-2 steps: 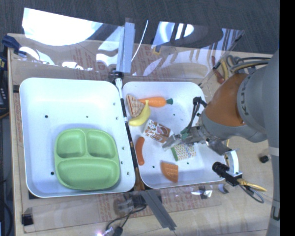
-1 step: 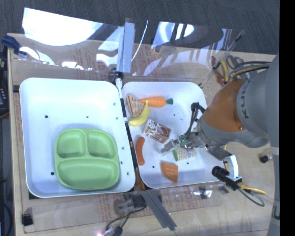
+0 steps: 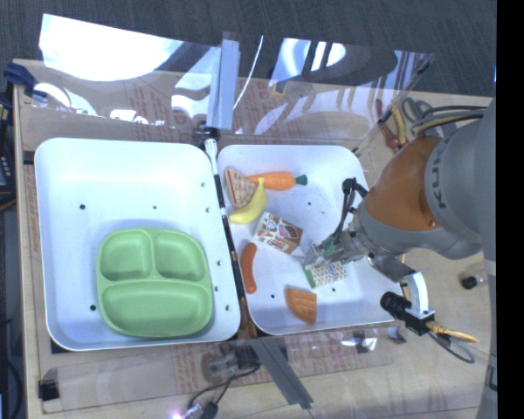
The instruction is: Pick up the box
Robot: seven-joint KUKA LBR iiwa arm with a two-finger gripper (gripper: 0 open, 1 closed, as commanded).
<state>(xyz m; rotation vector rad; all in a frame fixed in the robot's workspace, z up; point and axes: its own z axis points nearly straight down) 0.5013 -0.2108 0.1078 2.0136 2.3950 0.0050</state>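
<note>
One grey arm [image 3: 437, 195] reaches from the right into the right bin [image 3: 332, 160], its tool [image 3: 332, 250] low, whether spread or pressed together unclear, above the green-edged box [image 3: 327, 273].

Two bins sit side by side. In the left bin [image 3: 61, 199], a divided plate [image 3: 155, 284] lies toward six o'clock. In the right bin [image 3: 332, 160], a box [image 3: 279, 233] lies centrally, a carrot [image 3: 275, 181] at its twelve o'clock, a sausage [image 3: 248, 267] at seven.
</note>
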